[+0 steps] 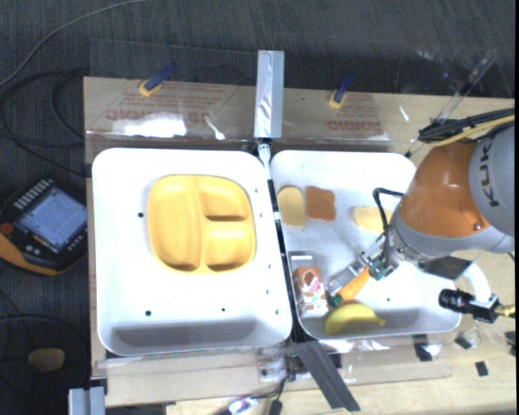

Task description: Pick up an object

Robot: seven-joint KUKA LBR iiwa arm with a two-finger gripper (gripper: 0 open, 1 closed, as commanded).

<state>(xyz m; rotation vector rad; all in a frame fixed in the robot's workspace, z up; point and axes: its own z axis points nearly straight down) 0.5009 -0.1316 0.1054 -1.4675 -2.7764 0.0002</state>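
Now the pincer (356, 277) hangs low in the right bin (398, 164), right over the toy carrot (353, 287) beside the banana (353, 320); whether it pinches cannot be told. Next, likely, a firm close and straight lift.

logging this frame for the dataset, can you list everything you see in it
yellow divided plastic tray: 1, yellow, centre of left white bin
pale round bread slice: 1, cream, right white bin, top left
brown toast slice: 1, brown, beside the bread
pale yellow wedge: 1, right bin, by the arm
small printed packet: 1, red and white, right bin, lower left
orange carrot: 1, orange, at the end effector
yellow banana: 1, yellow, right bin, front edge
handheld pendant: 1, orange and grey, floor, left
end effector: 1, over the carrot
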